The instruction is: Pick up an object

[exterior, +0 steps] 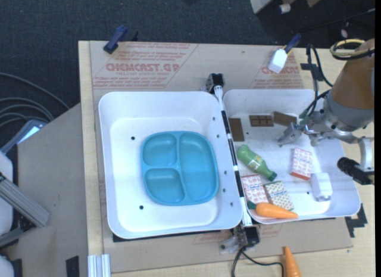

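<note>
Over the right bin (351,204), the hand (296,131) hung open above bare floor, holding nothing; green bottle (255,162) and carrot (276,211) lay nearby.

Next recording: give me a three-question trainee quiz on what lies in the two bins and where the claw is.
1. True or false: the blue divided tray lies in the right bin.
2. Which item lies nearest the camera-side rim of the right bin? A) green bottle B) orange carrot C) brown chocolate bar
3. Fill in: the claw hovers over the ____ bin.

Key: 1 false, it lies in the left bin; 2 B; 3 right.
</note>
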You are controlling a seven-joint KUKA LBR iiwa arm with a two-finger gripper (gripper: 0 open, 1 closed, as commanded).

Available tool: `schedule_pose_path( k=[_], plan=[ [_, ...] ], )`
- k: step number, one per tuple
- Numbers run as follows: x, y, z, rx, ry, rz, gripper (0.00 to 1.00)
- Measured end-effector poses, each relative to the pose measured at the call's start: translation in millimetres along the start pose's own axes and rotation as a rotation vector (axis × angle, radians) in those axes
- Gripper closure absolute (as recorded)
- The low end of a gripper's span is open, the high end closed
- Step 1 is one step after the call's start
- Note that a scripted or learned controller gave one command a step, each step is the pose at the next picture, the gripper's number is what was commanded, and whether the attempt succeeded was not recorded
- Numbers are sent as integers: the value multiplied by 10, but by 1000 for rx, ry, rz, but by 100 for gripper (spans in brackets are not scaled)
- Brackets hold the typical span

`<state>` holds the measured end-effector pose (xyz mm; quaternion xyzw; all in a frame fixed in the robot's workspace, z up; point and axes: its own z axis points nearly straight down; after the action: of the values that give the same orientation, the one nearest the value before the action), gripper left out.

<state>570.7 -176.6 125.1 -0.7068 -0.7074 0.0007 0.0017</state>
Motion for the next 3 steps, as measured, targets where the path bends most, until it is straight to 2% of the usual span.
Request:
schedule_pose_path(
  k=[1, 2, 3],
  plan=[
    [-366, -243, 411, 1, 3, -1, 0],
    [-378, -238, 306, -2, 0, 0, 100],
    [207, -90, 408, -1, 1, -1, 100]
  ],
)
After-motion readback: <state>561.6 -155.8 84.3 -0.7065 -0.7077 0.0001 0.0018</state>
